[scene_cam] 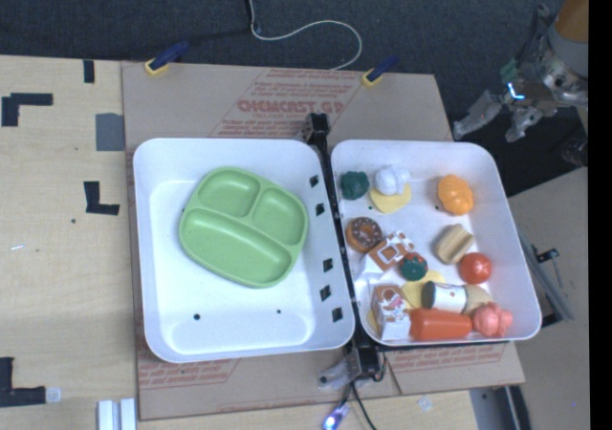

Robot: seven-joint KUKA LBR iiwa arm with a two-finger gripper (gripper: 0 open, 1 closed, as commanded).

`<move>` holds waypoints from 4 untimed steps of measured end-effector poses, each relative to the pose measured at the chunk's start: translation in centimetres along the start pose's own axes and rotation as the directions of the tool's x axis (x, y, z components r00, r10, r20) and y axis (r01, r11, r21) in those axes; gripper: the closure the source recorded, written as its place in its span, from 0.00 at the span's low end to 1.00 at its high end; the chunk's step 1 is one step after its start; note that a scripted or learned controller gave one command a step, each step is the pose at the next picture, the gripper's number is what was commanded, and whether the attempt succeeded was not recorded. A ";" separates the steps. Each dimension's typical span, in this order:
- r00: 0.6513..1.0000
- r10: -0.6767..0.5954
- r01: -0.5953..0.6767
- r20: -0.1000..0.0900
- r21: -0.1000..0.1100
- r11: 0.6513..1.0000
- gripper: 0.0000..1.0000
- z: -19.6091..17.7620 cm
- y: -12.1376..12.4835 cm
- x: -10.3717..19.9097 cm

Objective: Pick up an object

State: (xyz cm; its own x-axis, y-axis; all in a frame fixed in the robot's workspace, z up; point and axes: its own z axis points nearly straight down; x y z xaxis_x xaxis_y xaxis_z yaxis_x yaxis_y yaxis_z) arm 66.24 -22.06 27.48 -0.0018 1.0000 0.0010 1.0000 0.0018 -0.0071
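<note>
Single camera looking down at slant from above table (57, 227), taking in both white bins (153, 256) mid-frame, moderately distant.

Arm (574, 32): grey metal housing, orange band at top right frame edge. End effector (512, 105): grey and dark, angular parts, small cyan-blue light on it. Finer detail blurred.

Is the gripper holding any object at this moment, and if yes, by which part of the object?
Nothing is held. The gripper hangs outside the right bin, beyond its top right corner, and all the toys lie in that bin.
</note>
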 end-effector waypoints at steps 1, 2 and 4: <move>1.000 -0.003 0.003 -0.006 0.014 1.000 0.00 6.7 -9.4 7.6; 1.000 -0.009 0.009 -0.002 -0.005 1.000 0.00 0.5 -8.9 15.4; 1.000 -0.007 0.007 0.000 -0.003 1.000 1.00 -4.4 -11.1 20.7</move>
State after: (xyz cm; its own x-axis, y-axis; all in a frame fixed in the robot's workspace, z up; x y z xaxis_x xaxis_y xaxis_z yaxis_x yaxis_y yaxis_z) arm 55.13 -1.39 32.01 -0.0084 1.0000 0.0014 1.0000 0.0084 -0.0039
